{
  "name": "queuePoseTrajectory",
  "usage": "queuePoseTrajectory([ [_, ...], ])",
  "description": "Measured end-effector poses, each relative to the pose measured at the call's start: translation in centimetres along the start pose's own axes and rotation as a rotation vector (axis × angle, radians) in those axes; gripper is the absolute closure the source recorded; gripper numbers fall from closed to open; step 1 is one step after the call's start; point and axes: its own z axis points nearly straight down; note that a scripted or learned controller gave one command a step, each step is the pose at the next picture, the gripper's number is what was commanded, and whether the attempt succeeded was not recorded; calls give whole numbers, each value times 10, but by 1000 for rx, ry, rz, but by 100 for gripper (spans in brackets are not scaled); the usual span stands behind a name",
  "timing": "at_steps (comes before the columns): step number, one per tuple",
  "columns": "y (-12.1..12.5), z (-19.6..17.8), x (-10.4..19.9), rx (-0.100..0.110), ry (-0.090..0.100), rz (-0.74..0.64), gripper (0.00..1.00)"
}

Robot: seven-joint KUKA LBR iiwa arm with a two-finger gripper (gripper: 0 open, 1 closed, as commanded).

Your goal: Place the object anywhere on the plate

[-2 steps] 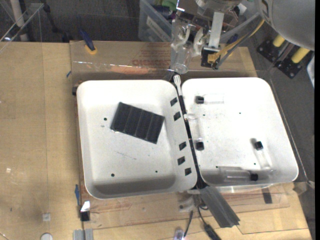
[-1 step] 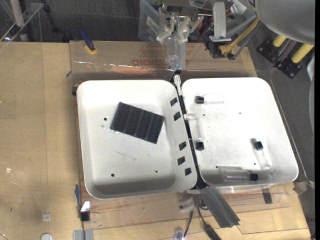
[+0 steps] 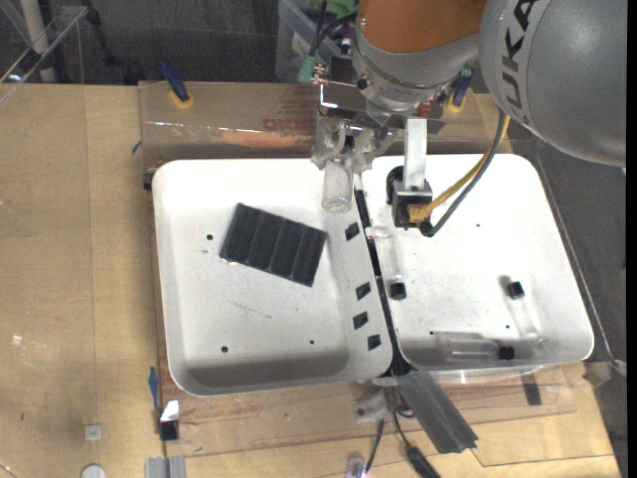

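Note:
The plate point(image 3: 274, 244) is a black ridged rectangle lying flat in the left bin point(image 3: 189, 207). My gripper point(image 3: 338, 179) hangs over the back end of the divider between the two bins, to the right of the plate and slightly behind it. Something translucent shows at its tip, and I cannot tell whether that is a held object. A clear tube with a black cap point(image 3: 520, 307) lies in the right bin point(image 3: 468, 257). A second clear tube point(image 3: 473, 347) rests near that bin's front wall. A third clear piece point(image 3: 390, 267) lies along the divider.
The grey arm with its orange band point(image 3: 408, 8) fills the top right, and a yellow cable point(image 3: 463, 192) loops over the right bin. Black marks point(image 3: 360, 292) run down the divider. A plastic crate point(image 3: 309, 18) stands behind the bins.

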Motion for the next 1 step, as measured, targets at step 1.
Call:
queuePoseTrajectory([
  [1, 68, 8, -22, -4, 0, -76, 100],
])
